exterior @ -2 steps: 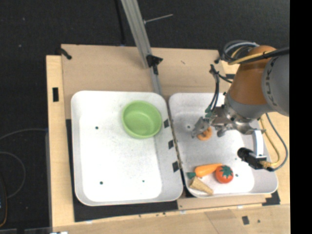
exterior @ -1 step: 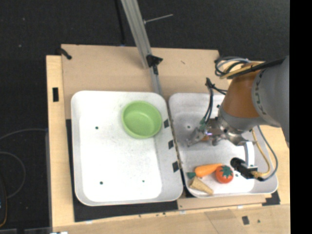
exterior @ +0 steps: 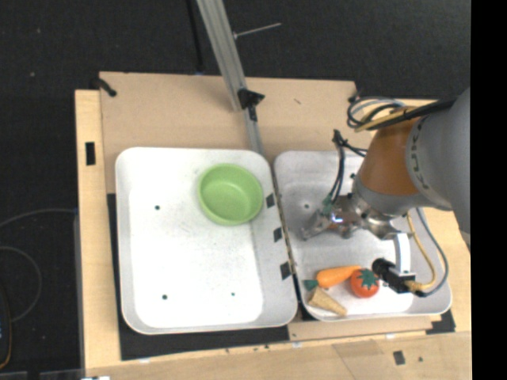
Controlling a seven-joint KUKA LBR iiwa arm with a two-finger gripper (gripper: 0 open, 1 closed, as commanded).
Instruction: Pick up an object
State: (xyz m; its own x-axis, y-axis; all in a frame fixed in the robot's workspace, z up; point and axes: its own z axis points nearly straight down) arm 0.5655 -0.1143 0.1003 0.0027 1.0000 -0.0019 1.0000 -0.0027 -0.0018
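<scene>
orange carrot (exterior: pixel 338 275), red tomato (exterior: pixel 364 283), tan cone (exterior: pixel 327 302) — right bin's near edge

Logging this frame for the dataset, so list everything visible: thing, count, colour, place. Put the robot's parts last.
Shallow plastic bins: 2, white, side by side on the bench; left bin, right bin.
Round plastic bowl: 1, light green, upper right part of the left bin.
Toy carrot: 1, orange, near front edge of the right bin.
Round toy tomato: 1, red-orange with green top, just right of the carrot.
Wedge-shaped toy piece: 1, tan, front of the right bin, below the carrot.
Wooden bench top: 1, light brown, under both bins.
Metal pole: 1, grey, slanting in from the top toward the bins.
Robot arm: 1, grey with orange band, over the right bin.
Gripper: 1, dark metal, low over the right bin's middle.
</scene>
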